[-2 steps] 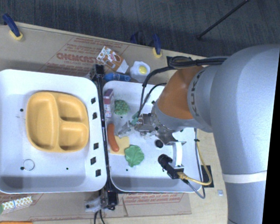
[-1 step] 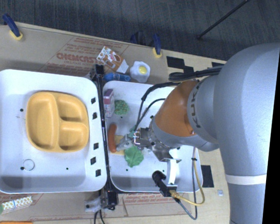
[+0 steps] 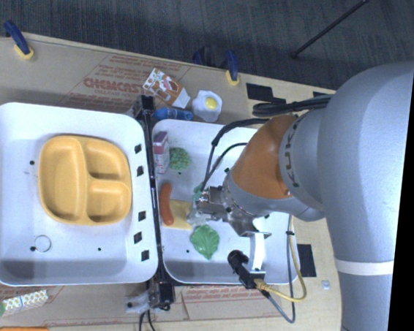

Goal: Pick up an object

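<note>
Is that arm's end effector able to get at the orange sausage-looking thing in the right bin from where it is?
Probably yes. The sausage lies uncovered by the right bin's left wall, just beside the end effector.

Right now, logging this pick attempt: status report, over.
Gripper low in right bin, fingers hidden. Hot dog, lettuce, broccoli lying loose. Yellow tray in left bin.
</note>
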You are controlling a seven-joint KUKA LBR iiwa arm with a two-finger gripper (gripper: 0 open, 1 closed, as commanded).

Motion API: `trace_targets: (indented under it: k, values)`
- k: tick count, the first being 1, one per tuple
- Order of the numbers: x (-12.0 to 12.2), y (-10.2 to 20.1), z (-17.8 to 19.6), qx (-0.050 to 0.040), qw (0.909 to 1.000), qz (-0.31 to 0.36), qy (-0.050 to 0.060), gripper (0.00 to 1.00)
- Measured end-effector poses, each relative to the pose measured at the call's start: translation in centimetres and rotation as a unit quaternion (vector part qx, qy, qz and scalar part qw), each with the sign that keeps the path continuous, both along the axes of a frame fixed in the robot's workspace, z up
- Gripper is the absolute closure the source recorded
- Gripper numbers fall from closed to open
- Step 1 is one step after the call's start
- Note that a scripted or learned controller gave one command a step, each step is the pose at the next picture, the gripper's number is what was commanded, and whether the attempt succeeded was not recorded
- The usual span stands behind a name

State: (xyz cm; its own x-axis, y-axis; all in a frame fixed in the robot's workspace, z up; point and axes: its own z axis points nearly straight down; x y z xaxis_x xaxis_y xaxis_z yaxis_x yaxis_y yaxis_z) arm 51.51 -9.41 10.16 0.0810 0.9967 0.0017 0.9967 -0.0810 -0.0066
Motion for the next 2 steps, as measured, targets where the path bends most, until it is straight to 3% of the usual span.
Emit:
trace_targets:
  k: [1, 2]
  values:
    - [0.0, 0.0, 0.0, -0.0001, 1.0000, 0.000, 0.000, 0.00]
    - [-3.9, 0.0, -1.0, -0.0008, 0.9999, 0.017, -0.002, 0.00]
